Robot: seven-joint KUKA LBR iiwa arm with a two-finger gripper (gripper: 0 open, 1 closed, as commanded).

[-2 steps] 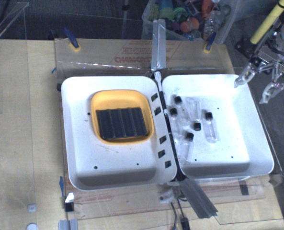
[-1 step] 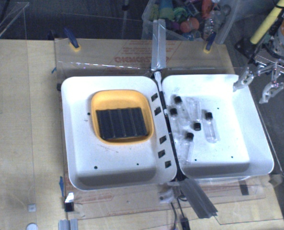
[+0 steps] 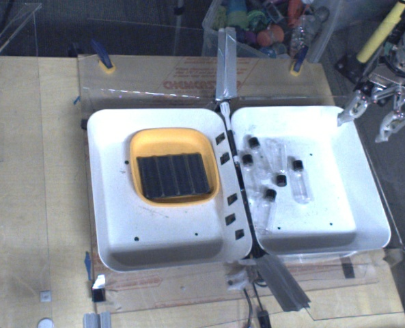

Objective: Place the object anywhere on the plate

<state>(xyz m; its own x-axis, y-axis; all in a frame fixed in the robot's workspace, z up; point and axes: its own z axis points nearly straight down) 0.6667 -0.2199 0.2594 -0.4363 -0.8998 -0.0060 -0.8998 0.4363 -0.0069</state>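
Seeing gripper (image 3: pixel 383 119) at 2 o'clock past right bin (image 3: pixel 339 214) rim, fingers spread, holding nothing. We count clear black-capped vials (image 3: pixel 284 173) in right bin; yellow plate (image 3: pixel 173 164) in left bin (image 3: pixel 110 224).

The gripper (image 3: pixel 376 118) hangs at the right edge of the camera view, its two pale metal fingers (image 3: pixel 347 112) pointing down and spread apart with nothing between them, the rest of the arm cut off by the frame.
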